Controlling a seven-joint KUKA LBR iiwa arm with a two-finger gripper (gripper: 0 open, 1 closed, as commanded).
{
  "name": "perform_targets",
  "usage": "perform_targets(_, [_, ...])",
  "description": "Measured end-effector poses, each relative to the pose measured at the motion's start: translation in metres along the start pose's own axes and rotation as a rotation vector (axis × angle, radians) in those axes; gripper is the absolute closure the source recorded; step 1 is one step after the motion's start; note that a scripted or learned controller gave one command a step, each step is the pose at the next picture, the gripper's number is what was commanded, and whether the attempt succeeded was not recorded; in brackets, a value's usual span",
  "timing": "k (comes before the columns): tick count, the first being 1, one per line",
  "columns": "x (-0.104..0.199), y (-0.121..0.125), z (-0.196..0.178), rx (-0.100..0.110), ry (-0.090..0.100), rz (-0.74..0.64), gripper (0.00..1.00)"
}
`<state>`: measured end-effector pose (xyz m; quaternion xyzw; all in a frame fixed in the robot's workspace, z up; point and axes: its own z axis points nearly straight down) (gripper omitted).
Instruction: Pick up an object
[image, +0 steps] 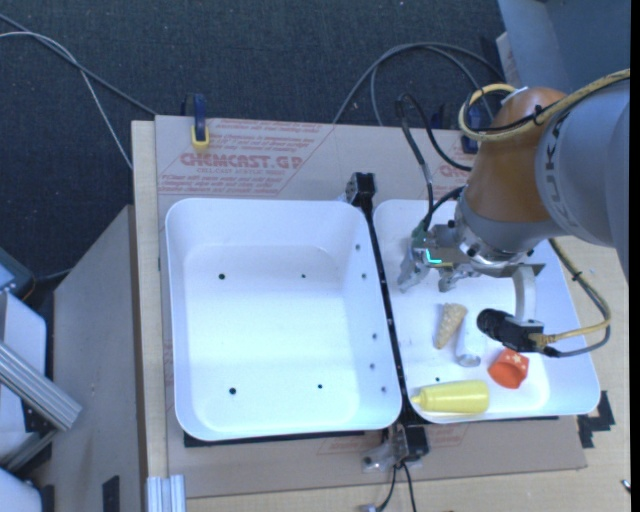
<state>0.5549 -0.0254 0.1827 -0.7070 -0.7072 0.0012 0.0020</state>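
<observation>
Objects for picking lay in the right bin (560, 400): a cream, ridged cone-shaped piece (450, 324), tapered and tilted, near the bin's middle; a yellow bottle-like item (452, 398) lying on its side along the front wall; a small orange-red piece (509, 369) with a rounded body; and a small grey, silvery piece (466, 350) just beside the cone's lower end. The tool (432, 260) hung over the upper half of that bin, below the arm's orange band (510, 170), and whether it was spread or pressed together could not be told. From the tool, the cone lay near at about 5 o'clock, the grey piece farther along the same line, the orange-red piece at about 4 o'clock, and the yellow item well apart at roughly 6 o'clock. The left bin (190, 300) stood alongside on the table (250, 150).
</observation>
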Motion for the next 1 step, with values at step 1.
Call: perform_targets(1, [-0.0227,-0.0606,0.0003,0.006,0.001,0.005,0.0])
